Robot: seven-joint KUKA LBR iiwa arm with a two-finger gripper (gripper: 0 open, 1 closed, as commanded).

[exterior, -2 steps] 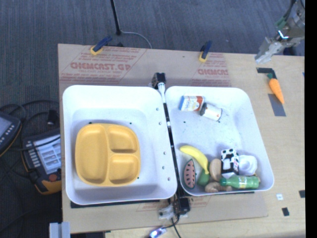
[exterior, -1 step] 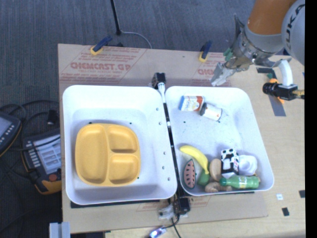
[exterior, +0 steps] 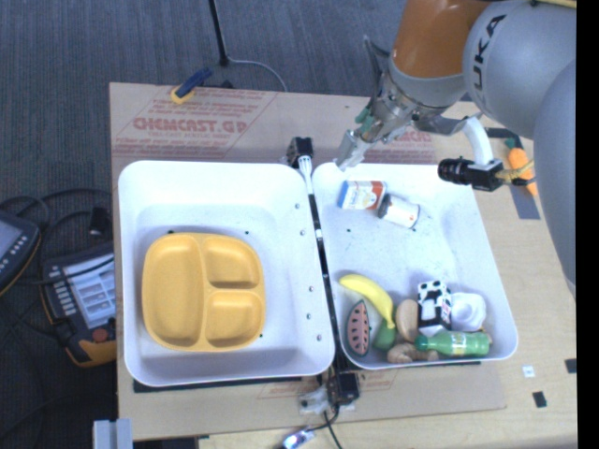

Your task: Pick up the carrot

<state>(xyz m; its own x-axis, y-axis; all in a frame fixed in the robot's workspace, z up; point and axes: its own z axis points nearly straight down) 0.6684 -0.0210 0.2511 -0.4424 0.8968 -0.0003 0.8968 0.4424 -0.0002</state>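
Fingers point(exterior: 354, 146) drawn together to a narrow tip, nothing seen between them. Gripper point(exterior: 343, 161) hangs at the 11 o'clock corner of the right bin point(exterior: 468, 241), over its rim, tilted toward 7 o'clock.

Carrot point(exterior: 407, 318): best guess is the tan-orange piece with green at its 8 o'clock side. It sits in the cluster along the right bin's 6 o'clock wall, well apart from the gripper. Identification is not certain, as the pieces crowd each other.

Same cluster:
- banana point(exterior: 367, 294) at the carrot's 10 o'clock
- watermelon slice point(exterior: 357, 329) at its 8 o'clock, against the bin wall
- black-and-white piece point(exterior: 432, 297) at 2 o'clock, touching or nearly so
- white piece point(exterior: 468, 310) further toward 3 o'clock
- green bottle point(exterior: 455, 345) lying flat at 4 o'clock

Toward the bin's 12 o'clock, near the gripper: carton point(exterior: 360, 195), with a small white tub point(exterior: 401, 212) just beside it at 4 o'clock.

Left bin point(exterior: 187, 171) holds a yellow divided tray point(exterior: 203, 290). Both bins rest side by side on the surface point(exterior: 187, 124).
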